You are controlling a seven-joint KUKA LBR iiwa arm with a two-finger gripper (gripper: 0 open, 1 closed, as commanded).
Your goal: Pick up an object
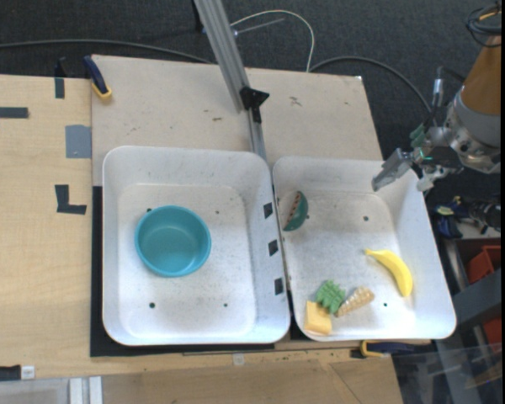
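Observation:
The right bin (421, 225) holds a yellow banana (393, 271) near its right wall. A green and brown slice-shaped toy (295, 210) lies by its left wall. A green leafy toy (329, 295), a tan ridged piece (355, 300) and a yellow block (318, 319) cluster at its front edge. A teal bowl (172, 241) sits in the left bin (118, 175). My gripper (404, 175) hangs over the right bin's far right corner, well above and behind the banana. It is open with nothing between its fingers.
A slanted metal pole (223, 40) rises from the divider behind the bins. A yellow and blue clamp (98, 78) lies at the board's far left corner. Cables run across the dark floor behind the bench.

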